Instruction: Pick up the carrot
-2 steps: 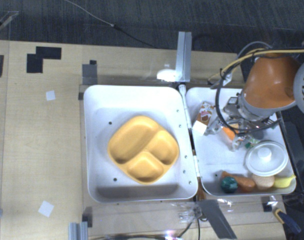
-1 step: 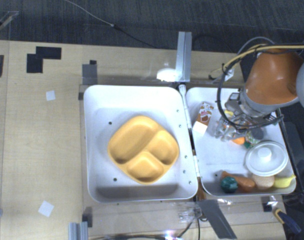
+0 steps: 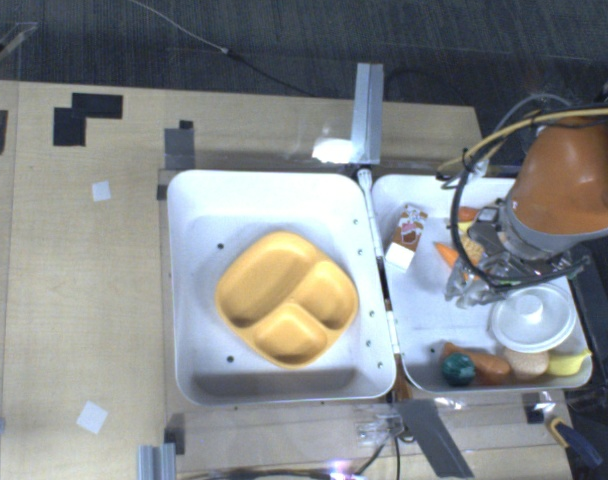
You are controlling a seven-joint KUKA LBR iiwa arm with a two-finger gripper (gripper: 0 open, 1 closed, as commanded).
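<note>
Two white bins sitting side by side on the surface [image 3: 74, 298]. Left bin [image 3: 199, 208] carrying a yellow tray [image 3: 287, 296] with three compartments, lying near the middle. Right bin [image 3: 424, 363] crowded: carrot [image 3: 446, 253] lying near the middle, partly hidden behind black cables, just left of the hand [image 3: 471, 290]. Hand hovering low over the right bin, beside the carrot, nothing visibly between the fingers; can't tell whether spread wide or narrow. White bowl [image 3: 530, 318] sitting just right of the hand. Green ball [image 3: 458, 369] resting along the bin's near edge. Small carton [image 3: 411, 226] lying toward the far left corner. Arm [image 3: 569, 183] looming in from the right, orange band showing.
</note>
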